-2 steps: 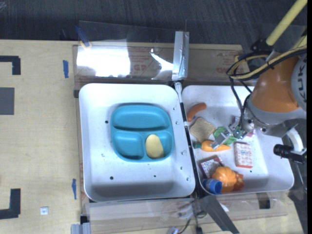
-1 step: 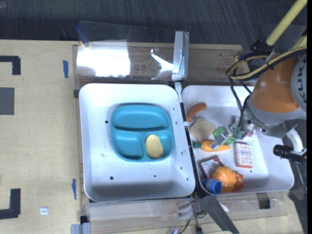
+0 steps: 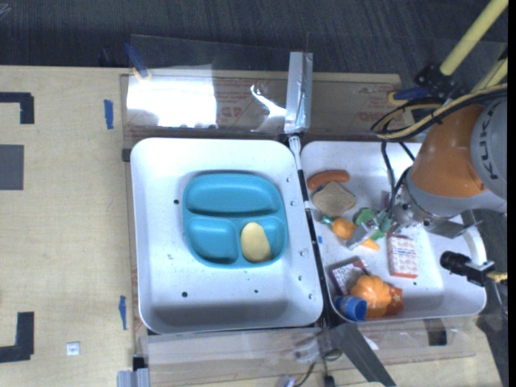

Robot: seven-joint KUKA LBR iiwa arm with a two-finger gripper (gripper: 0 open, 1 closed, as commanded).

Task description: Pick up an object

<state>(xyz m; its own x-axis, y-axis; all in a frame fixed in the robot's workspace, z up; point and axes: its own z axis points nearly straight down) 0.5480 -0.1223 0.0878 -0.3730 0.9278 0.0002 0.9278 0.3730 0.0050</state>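
- Over the right bin (image 3: 459, 293): the grey arm (image 3: 451, 168) with its orange band reaches in, the gripper (image 3: 389, 218) low among the clutter; its state cannot be told.
- Beside the gripper: a green item (image 3: 367, 216), a white packet (image 3: 402, 256) and a small orange piece (image 3: 343, 229).
- Left bin (image 3: 161, 297): a blue divided tray (image 3: 230, 204) with a yellow object (image 3: 255, 242) in its lower right compartment.
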